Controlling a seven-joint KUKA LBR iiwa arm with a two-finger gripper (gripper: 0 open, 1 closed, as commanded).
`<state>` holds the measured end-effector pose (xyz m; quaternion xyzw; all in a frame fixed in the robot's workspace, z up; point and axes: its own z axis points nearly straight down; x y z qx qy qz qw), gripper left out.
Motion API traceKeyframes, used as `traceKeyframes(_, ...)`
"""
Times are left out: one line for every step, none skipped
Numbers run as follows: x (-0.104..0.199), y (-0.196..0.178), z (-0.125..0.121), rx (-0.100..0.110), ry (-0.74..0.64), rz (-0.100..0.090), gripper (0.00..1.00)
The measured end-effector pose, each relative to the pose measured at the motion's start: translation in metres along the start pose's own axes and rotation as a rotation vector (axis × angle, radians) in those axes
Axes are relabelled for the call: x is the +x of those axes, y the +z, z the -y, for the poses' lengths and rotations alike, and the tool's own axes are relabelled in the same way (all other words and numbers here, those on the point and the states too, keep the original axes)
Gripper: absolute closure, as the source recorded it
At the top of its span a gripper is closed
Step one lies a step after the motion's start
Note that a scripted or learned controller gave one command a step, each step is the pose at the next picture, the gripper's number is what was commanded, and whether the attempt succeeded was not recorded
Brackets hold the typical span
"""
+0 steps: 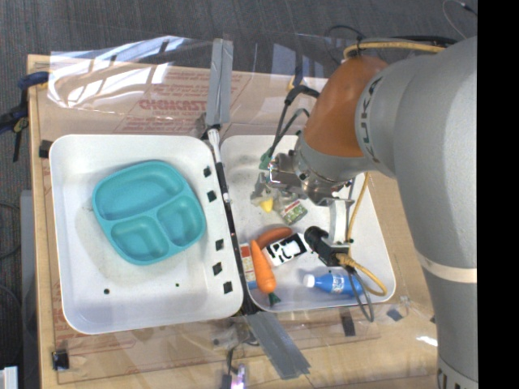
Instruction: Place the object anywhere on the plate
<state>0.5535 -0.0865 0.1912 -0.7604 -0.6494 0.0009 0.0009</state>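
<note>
Bins sit side by side on the bench, and the split between them looks deliberate: things to be picked in one, the goal in the other. From the overhead camera, the left shallow white bin [73, 298] holds the turquoise plastic plate with three compartments [148, 211], lying flat near its middle with nothing in any compartment. The right shallow white bin [381, 275] holds the loose items: an orange plastic carrot [262, 267] near the divider, a black-and-white tag-like piece with an orange edge [283, 247] just beside it, a blue and white bottle lying on its side [332, 283] toward the near wall, and a small green and yellow packet [292, 210] further in. The grey arm's two-finger gripper [280, 177] hangs low over the far half of this right bin, near the packet, probably to choose something there. Its fingertips are tangled with cables and clutter, so I cannot tell whether they grasp anything. The task's object is probably among these items, well apart from the plate.
</note>
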Motion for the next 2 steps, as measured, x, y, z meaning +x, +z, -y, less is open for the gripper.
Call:
traceKeyframes(0.0876, 0.0006, -0.0168, 0.002, -0.040, -0.001, 1.00)
traceKeyframes(0.0871, 0.0005, -0.0169, 0.002, -0.039, -0.001, 0.00)
